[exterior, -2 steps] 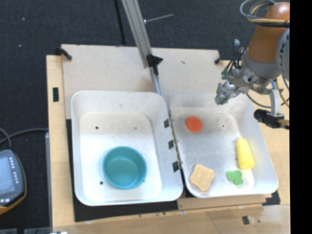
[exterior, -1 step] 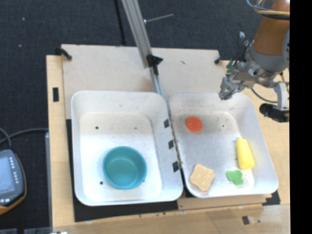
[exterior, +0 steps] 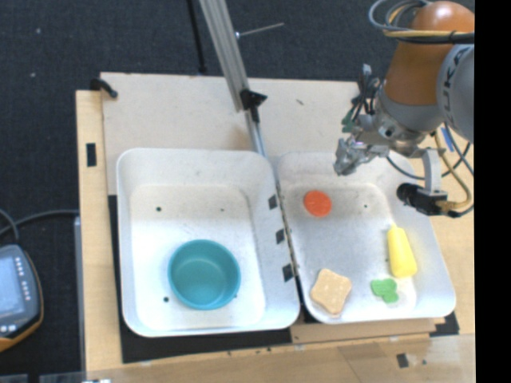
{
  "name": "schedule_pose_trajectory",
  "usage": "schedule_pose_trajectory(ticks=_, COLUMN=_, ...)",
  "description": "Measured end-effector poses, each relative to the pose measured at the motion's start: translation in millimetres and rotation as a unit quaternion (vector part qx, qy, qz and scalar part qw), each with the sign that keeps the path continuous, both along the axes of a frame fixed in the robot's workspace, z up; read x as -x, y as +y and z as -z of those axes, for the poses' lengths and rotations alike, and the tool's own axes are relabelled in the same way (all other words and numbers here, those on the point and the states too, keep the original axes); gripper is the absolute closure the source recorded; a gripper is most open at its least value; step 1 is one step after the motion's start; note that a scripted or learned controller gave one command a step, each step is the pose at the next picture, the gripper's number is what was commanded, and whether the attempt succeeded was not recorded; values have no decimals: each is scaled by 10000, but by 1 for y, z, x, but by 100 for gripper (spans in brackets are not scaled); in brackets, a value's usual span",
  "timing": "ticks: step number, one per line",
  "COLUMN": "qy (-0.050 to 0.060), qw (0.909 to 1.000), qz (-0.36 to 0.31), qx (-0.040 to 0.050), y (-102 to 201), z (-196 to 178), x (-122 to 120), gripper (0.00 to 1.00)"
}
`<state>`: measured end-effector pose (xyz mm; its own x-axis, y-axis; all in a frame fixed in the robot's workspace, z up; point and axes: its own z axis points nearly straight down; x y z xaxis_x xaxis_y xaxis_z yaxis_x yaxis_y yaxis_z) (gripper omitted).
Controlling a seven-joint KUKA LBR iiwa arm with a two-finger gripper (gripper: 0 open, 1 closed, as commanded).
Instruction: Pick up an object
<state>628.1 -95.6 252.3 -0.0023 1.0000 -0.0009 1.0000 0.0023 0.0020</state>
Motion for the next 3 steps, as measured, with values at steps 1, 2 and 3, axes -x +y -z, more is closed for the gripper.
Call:
schedule_pose_trajectory(ticks=1, qy=14, qw=10000, qz=-12, qx=-2, y=48, z=12, x=21, gripper=100)
schedule_pose_trajectory(ticks=2, qy=5, qw=10000, qz=-19, qx=-12, y=87, z=7, x=39, gripper=100)
schedule_pose_trajectory(ticks=3, qy=9, qw=10000, qz=-20, qx=-12, y=128, z=8, x=54, gripper=100)
